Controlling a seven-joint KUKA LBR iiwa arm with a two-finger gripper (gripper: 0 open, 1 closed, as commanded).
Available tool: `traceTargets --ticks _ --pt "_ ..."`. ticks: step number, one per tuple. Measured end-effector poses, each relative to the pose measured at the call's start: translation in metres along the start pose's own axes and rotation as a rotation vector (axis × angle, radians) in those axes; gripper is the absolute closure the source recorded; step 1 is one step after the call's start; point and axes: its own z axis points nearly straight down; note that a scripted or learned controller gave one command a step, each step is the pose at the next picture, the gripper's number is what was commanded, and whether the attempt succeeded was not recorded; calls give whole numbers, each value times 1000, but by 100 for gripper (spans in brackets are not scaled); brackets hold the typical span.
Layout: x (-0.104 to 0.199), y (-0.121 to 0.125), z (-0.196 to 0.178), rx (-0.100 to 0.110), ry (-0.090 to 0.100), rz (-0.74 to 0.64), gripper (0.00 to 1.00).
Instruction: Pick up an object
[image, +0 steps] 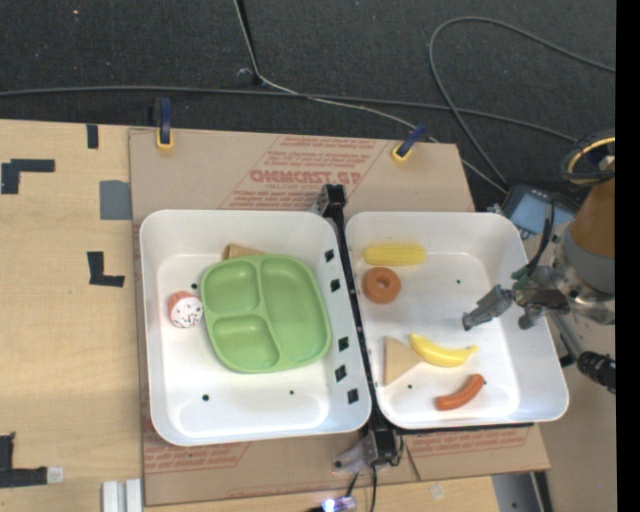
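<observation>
The gripper (505, 308) hung spread and empty over the right bin (505, 238), just above the banana (442, 351), seemingly poised to drop onto it.

Robotics lab bench, cardboard sheet (310, 165) clamped at its far edge, loose cables (480, 60) on dark carpet, tape marks (100, 268) on wood

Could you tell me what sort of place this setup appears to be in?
Most likely a robotics lab bench for grasping trials: two white bins sit on a clamped cardboard sheet, toy food such as a banana serves as pick targets, and cables trail over dark carpet behind.
</observation>
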Motion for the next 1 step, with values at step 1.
traceTargets --ticks 1 --pt "0 3 -6 -12 -3 -4 0"
